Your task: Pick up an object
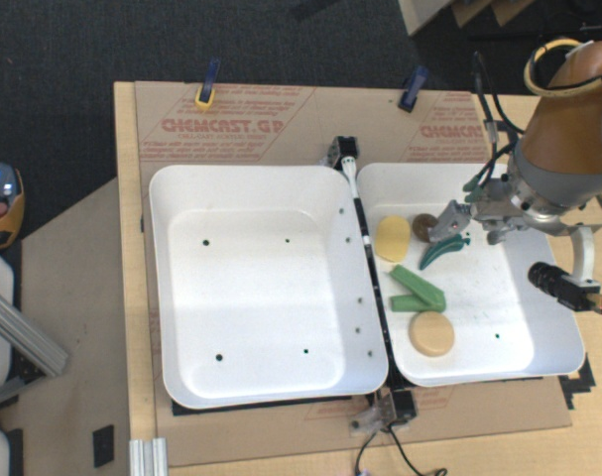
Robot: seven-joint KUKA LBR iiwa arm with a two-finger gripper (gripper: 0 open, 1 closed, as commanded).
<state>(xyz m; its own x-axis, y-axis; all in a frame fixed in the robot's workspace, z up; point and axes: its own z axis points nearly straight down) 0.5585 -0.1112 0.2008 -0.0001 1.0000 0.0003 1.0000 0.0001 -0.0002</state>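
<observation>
Gripper [449, 234] low in right bin [548, 360], finger state impossible to tell; crowded beside brown lump [423, 227] and yellow piece [391, 238], likely to nudge both aside.

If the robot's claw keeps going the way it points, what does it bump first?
The gripper points left and downward. Probably the small brown object beside its tips comes first, then the yellow object. Height is hard to judge, so it might pass above them.
</observation>
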